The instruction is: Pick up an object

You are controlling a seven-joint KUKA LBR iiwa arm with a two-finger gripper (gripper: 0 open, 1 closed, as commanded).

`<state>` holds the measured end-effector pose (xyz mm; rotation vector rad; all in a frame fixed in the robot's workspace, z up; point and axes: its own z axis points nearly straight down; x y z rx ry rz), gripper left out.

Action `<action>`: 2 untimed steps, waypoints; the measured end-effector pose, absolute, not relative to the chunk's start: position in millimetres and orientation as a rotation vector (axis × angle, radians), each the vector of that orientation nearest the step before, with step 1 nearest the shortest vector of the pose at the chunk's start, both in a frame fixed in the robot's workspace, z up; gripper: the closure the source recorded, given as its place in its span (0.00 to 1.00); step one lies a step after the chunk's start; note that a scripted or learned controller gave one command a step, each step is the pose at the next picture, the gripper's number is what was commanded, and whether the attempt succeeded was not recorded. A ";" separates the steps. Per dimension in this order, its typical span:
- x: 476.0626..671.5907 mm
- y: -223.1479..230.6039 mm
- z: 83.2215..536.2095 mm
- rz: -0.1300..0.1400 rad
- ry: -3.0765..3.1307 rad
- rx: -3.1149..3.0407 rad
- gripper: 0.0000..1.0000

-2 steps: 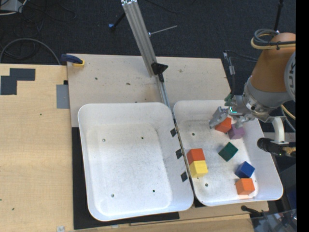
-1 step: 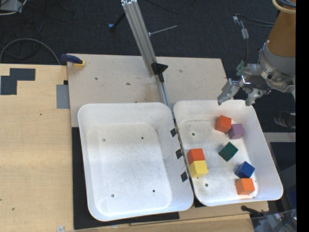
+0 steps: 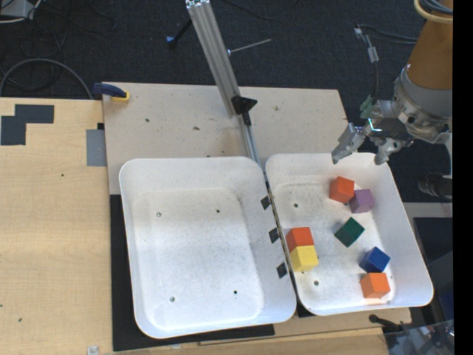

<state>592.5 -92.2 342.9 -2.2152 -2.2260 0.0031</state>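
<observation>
- The gripper (image 3: 365, 148) is seen over the far edge of the right bin (image 3: 414, 268), with its two fingers spread apart and nothing between them.
- Six blocks are kept in that bin. An orange block (image 3: 341, 189) sits nearest the gripper, and a purple block (image 3: 362, 200) is touching it on its right.
- A green block (image 3: 349, 232) stands alone in the middle, apart from the others, so it looks like the easiest one to take.
- A blue block (image 3: 375, 259) and a second orange block (image 3: 375, 285) are found close together at the near right.
- A red block (image 3: 299, 238) and a yellow block (image 3: 304, 257) are pressed together by the left wall.
- For a good pick, one block should be chosen, and the fingers should be brought down on two flat sides of it.
- Blocks that touch should be left alone, since a finger may bump the neighbour.
- The left bin (image 3: 148, 198) has no blocks in it.
</observation>
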 end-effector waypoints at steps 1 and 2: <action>518.2 -33.3 278.5 0.012 -2.218 -2.208 0.00; 517.1 -61.3 381.1 -0.005 -2.224 -2.227 0.00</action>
